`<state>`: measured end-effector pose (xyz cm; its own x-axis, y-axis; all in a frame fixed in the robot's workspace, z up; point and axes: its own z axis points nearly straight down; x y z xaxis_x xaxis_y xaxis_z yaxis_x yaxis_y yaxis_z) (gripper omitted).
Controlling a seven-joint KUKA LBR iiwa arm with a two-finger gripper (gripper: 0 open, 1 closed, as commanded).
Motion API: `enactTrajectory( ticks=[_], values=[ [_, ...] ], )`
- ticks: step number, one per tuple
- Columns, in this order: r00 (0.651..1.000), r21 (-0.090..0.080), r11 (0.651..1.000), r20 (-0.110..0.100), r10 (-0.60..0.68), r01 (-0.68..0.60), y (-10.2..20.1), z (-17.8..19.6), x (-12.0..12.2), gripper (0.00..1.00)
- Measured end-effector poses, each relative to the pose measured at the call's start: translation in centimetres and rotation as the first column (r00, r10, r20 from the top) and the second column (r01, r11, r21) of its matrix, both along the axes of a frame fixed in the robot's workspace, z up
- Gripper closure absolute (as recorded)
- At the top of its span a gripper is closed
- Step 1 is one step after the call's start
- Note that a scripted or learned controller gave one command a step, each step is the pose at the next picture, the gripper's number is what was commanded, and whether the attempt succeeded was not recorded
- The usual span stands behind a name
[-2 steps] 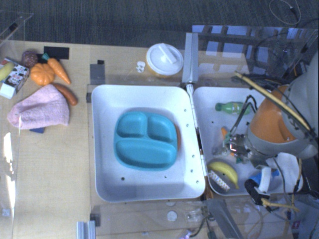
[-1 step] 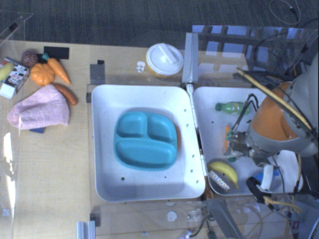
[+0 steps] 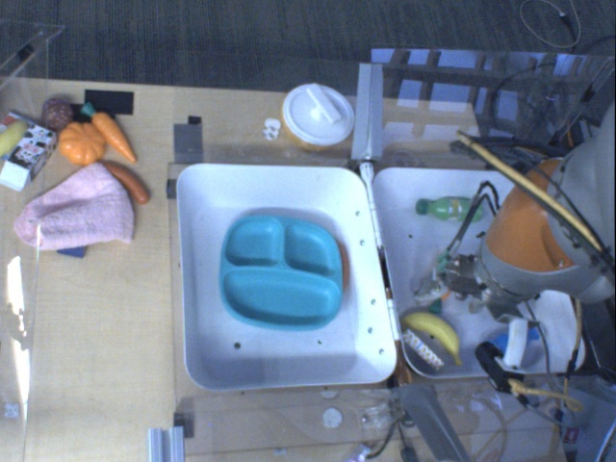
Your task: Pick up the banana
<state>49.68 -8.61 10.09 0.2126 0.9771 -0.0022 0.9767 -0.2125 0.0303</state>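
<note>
The claw [image 3: 445, 282] hangs just above the banana [image 3: 432, 331] near the table's front edge — seemingly positioned to grasp it; whether spread or pressed together, I cannot tell.

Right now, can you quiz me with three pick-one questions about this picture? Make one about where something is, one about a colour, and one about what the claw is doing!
1. Where is the banana?
A. left bin
B. right bin
C. on the pink cloth

2. What colour is the tray?
A. blue
B. red
C. yellow

3. Is the claw holding the banana?
A. yes, lifted high
B. no, the banana lies in the bin
C. yes, over the tray

Answers: 1 B, it lies at the right bin's front left corner. 2 A, it is blue, in the left bin. 3 B, the banana lies below the claw, not between its fingers.
</note>
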Motion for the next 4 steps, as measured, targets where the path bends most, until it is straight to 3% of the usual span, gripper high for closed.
enactTrajectory(
  ticks=[1, 4],
  values=[
    [0.996, 0.011, 0.996, -0.01, -0.085, 0.086, -0.56, -1.03, -0.31, 0.0],
    [0.957, 0.01, 0.957, -0.004, -0.289, 0.289, 0.14, -1.03, -0.22, 0.0]
  ],
)
